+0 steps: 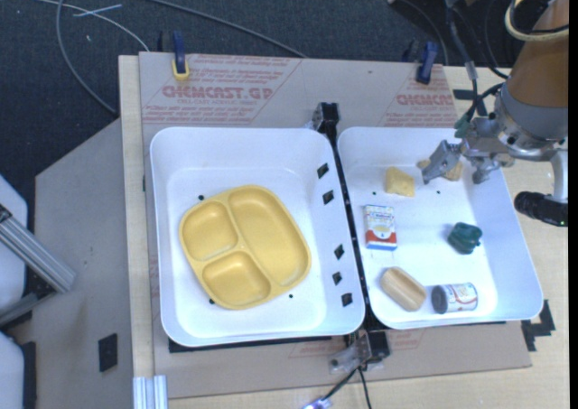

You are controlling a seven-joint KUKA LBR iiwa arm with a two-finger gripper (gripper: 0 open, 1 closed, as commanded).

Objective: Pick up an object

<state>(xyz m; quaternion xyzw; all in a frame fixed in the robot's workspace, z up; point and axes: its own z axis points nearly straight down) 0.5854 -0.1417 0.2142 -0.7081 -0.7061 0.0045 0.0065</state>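
Note:
My gripper [461,166] hangs over the far side of the right bin [506,218], its two grey fingers spread apart, so it is open with nothing held. A yellow chunk [400,182] lies just left of the left fingertip, apart from it. Closer to the front sit a red and white carton [380,226], a dark green object [465,237], a tan bread-like roll [403,289] and a small can on its side [454,297]. A small pale yellowish bit shows right by the left finger; what it is cannot be made out.
The left bin [172,181] holds a yellow divided plate [246,245]. A black divider with clips [339,218] runs between the bins. Blue clamps [180,60] [425,62] pin the cardboard at the back. Cables lie on the floor beyond.

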